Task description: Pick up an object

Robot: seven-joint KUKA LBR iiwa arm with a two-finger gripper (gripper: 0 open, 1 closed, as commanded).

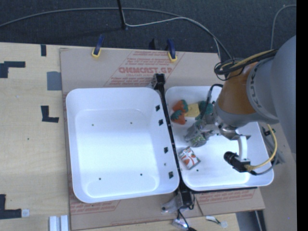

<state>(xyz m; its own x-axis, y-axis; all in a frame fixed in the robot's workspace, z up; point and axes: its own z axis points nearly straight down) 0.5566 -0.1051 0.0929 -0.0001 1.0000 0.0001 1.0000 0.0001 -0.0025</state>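
You see the grey arm with its orange band (240,93) reaching over the right shallow white bin (216,177), the gripper (198,134) low among small objects: an orange-and-yellow toy (182,110) and a small red-and-white carton (188,158) nearby.

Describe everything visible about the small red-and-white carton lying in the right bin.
The small carton is a boxy pack, white with red patches and some dark print too small to read; it looks like printed card. It lies tipped at an angle on the floor of the right bin, near the divider between the two bins, in the front part. It sits alone, apart from the gripper and the cluster of toys behind it.
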